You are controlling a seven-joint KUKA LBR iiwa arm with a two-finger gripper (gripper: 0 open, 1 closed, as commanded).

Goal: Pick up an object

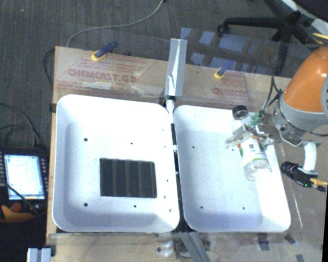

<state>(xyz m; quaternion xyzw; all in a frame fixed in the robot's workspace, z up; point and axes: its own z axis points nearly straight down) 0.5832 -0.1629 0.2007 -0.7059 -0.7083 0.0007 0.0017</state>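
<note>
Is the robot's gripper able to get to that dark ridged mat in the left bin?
Probably yes: the dark ridged mat lies flat with nothing over it, but the gripper hangs across in the right bin.

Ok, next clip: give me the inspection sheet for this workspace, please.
Surface: bench bearing left bin and right bin.
Job's things: dark ribbed mat in left bin; clear bottle lying in right bin.
Clutter: two yellow-handled clamps at the bench's far edge.
Grippers: tool over the right bin's far right part, beside the bottle.
Cables: thin wire on the floor.
Surroundings: handheld screen left; chair base beyond.
</note>
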